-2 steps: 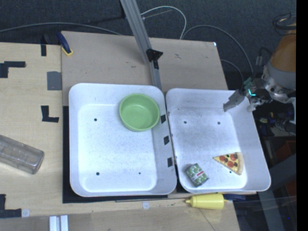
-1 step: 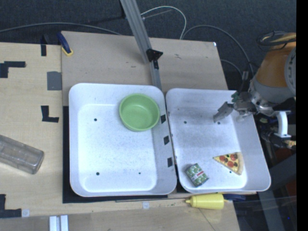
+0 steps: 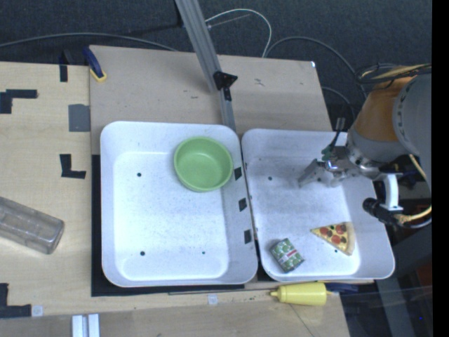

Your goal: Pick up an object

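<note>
In the right bin lie a toy pizza slice near the right wall and a small green packet near the front edge. A green bowl sits at the back right of the left bin. My gripper hangs over the upper middle of the right bin, reaching in from the right, well above and left of the pizza slice. Nothing shows between its fingers.
A yellow bottle lies on the bench just in front of the right bin. A clear plastic cylinder rests on the bench at far left. A grey pole slants down to the bins' back divider. Cables loop behind the bins.
</note>
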{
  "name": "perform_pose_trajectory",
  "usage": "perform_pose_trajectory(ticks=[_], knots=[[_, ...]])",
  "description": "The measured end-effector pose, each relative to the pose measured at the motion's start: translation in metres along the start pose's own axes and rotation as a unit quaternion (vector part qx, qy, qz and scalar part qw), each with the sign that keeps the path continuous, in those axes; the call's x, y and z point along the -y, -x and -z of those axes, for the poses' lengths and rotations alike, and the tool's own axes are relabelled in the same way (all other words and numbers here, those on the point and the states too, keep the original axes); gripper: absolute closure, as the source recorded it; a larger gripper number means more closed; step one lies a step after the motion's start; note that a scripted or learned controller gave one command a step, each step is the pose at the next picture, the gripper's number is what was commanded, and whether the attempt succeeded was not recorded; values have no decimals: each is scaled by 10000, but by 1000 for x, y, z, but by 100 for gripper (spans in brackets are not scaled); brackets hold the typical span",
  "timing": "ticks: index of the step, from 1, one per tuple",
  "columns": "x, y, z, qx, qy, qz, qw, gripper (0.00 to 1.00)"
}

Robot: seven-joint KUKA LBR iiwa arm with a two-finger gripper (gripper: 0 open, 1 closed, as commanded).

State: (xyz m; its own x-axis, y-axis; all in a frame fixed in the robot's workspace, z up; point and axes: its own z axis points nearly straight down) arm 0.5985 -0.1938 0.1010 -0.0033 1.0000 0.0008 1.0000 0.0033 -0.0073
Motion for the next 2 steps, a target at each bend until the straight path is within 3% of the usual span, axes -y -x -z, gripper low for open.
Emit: perform_pose_trajectory(ticks=[1, 2], knots=[[0, -1, -13, 13, 31, -2, 10000, 0], [0, -2, -2, 10, 28, 6, 10000, 100]])
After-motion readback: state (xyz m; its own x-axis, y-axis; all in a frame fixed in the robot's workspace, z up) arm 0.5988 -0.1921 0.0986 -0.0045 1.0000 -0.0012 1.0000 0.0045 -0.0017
